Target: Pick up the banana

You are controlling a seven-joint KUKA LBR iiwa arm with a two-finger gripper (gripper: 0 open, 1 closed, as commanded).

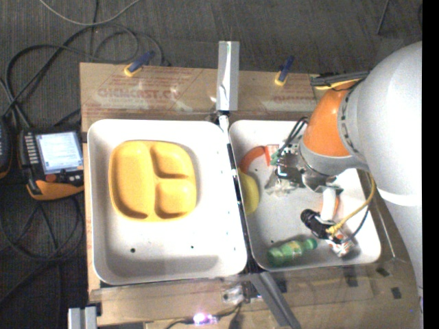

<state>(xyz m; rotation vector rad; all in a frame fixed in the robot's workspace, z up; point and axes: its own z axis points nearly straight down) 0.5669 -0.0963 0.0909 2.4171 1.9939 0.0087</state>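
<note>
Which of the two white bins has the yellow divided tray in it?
The left bin, holding the yellow tray. The right bin holds the arm.

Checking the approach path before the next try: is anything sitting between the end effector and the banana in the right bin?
Nothing visible. The end effector is just right of the banana, which lies against the right bin's left wall. The orange-and-white object is behind that gap; the green bottle is nearer the front.
</note>
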